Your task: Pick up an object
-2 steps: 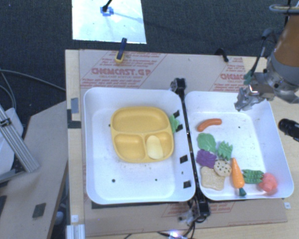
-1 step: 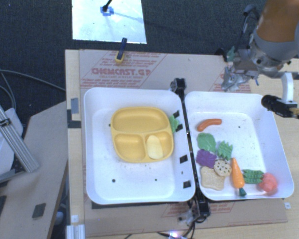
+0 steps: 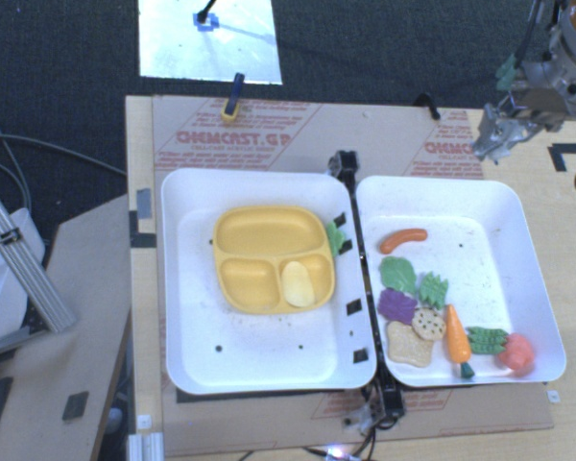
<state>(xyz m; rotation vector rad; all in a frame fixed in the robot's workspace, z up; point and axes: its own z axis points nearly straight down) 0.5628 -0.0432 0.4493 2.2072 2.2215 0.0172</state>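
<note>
gripper [image 3: 494,134] at 2 o'clock, above the bench beyond the right bin's [image 3: 518,209] far rim, nothing seen in it | left bin [image 3: 187,286]: yellow tray [image 3: 259,243] holding a pale piece [image 3: 299,283] | right bin, 5 o'clock: sausage [image 3: 403,240], carrot [image 3: 457,334], cookie [image 3: 428,324], toast [image 3: 409,346], purple piece [image 3: 396,304]

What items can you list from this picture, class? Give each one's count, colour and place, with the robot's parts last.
bins: 2, white, side by side on the bench
tray: 1, yellow, left bin
pale piece: 1, cream, tray's lower right compartment
sausage: 1, orange-red, right bin, upper part
leafy pieces: 2, green, right bin centre
purple piece: 1, right bin
toast: 1, tan, right bin front
cookie: 1, speckled, on toast
carrot: 1, orange, right bin
pink piece: 1, right bin's front right corner
gripper: 1, grey, above right bin's far edge
</note>
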